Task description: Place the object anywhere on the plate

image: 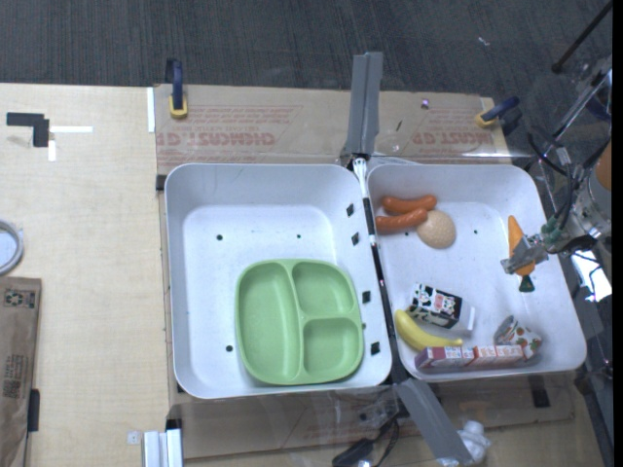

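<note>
Camera view: looks down at a slant on two white bins sitting side by side on a wooden bench.
Left bin (185, 261): holds a green plate (300, 321) with three compartments, sitting toward the near right part of the bin. None of the compartments has food in it.
Right bin (467, 188): this is where all the food is.
Hot dogs (404, 214): two of them, lying next to each other at the far left of the right bin.
Bun (437, 230): pale round thing, touching the right end of the hot dogs.
Carrot (516, 233): orange, up against the right wall of the right bin, with the gripper right over its near end.
Milk carton (435, 305): small black and white one, middle of the right bin, near side.
Banana (424, 333): yellow, just below the carton, pretty much touching it.
Long box (474, 357): red and white, lying flat along the near wall.
Small pouch (518, 336): at the right end of the long box, looks crumpled, honestly hard to tell what it is.
Gripper (523, 256): low at the right wall of the right bin, on top of the carrot. Fingers are a blur of grey, can't tell if they're spread or closed.
Arm (594, 212): comes in from the right edge.
</note>
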Robot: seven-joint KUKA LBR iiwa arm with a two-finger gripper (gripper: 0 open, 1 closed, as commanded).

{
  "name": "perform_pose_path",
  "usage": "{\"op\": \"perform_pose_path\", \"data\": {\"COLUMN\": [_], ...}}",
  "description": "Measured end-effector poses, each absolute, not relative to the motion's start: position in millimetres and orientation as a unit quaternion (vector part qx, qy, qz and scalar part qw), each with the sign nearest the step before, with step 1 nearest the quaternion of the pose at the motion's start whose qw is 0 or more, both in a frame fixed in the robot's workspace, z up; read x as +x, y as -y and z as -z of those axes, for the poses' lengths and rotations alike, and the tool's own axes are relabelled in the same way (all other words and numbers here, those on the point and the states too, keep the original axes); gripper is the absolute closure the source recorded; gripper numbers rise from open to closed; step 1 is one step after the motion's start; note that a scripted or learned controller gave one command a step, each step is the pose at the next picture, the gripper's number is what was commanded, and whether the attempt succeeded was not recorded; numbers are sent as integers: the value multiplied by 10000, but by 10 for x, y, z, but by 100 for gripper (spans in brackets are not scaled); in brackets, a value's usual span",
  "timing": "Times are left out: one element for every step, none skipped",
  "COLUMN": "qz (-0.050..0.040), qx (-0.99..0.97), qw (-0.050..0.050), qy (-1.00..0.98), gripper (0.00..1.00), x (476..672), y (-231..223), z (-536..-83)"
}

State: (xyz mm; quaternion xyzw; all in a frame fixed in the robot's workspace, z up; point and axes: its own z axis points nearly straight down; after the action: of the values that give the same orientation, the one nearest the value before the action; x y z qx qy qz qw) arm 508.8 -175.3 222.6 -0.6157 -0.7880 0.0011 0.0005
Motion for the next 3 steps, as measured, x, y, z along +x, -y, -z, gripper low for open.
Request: {"op": "perform_pose_path", "data": {"qz": [-5,-1,-10], "qx": [-5723,-4305,-4536], "qw": [9,-7,12], "qy": [8200,9026,8912], "gripper": [100,100,100], "x": [4773,5057,4888], "y": [1069,350,-351], "z": [-1329,-1913,-1907]}}
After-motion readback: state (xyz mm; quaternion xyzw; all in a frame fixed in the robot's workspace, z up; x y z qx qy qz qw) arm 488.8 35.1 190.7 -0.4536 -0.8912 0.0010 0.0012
